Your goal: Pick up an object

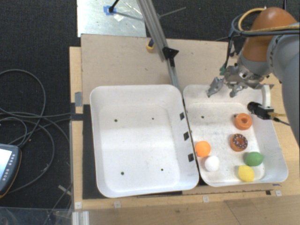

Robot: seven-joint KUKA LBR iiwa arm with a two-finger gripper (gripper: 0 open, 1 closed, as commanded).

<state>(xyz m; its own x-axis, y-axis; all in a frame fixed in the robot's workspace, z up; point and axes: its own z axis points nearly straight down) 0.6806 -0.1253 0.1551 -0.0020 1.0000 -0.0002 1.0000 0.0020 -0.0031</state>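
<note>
Arm poised over the right bin's far edge — nothing in its grasp.

The right bin (pixel 274 172) holds six small items: chocolate donut (pixel 238 142), orange ring (pixel 243 121), green ball (pixel 253 159), orange ball (pixel 202 148), yellow lemon (pixel 246 173), white ball (pixel 212 163) — the gripper (pixel 224 89) hangs spread above.

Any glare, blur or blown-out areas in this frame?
Camera view: even, soft light; the white bins are near overexposed, with little surface detail. Bright reflective patch on the floor at the top. The pincer looks slightly soft; the toys' shadows are faint.
</note>
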